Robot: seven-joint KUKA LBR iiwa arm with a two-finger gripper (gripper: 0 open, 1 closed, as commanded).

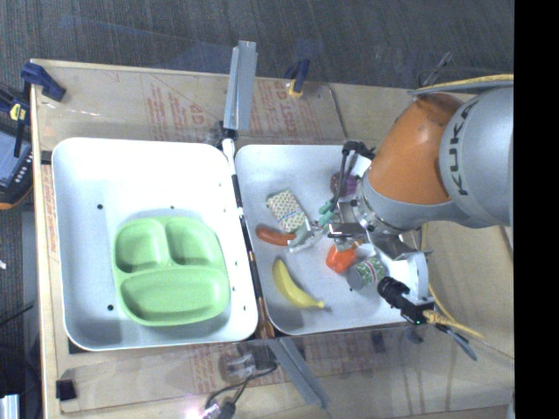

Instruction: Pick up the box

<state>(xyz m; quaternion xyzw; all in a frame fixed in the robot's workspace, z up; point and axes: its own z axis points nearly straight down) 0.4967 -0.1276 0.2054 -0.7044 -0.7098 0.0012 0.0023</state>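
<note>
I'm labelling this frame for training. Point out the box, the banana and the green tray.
box point(287, 206): camera view, middle of its patterned top face.
banana point(293, 286): camera view, middle of its curved body.
green tray point(172, 271): camera view, the ridge between its compartments.

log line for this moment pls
hand low in right bin | box beside it, not held | banana nearer front | green tray left bin
</note>
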